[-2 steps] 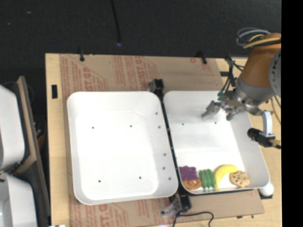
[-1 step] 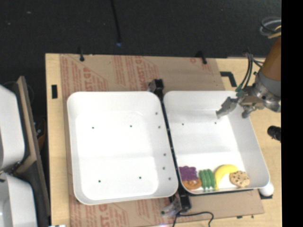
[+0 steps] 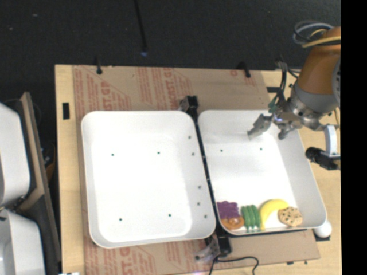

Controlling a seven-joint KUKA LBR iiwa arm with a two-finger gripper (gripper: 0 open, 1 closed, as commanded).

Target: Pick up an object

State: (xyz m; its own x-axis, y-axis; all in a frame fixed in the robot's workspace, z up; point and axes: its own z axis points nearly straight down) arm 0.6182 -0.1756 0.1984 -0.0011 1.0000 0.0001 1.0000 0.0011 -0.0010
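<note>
Tan table, two white bins. Small toy foods along right bin's near edge; end effector open, empty, hovering well behind them.

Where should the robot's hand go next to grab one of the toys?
Probably toward the near edge of the right bin. The gripper hangs open over that bin's far end, holding nothing, while the toys, the banana, cookie, green piece and purple piece, sit in a row along the near wall.

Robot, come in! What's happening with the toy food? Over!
Gripper open, above right bin's far end. Toy food untouched along near wall. Path clear.
</note>
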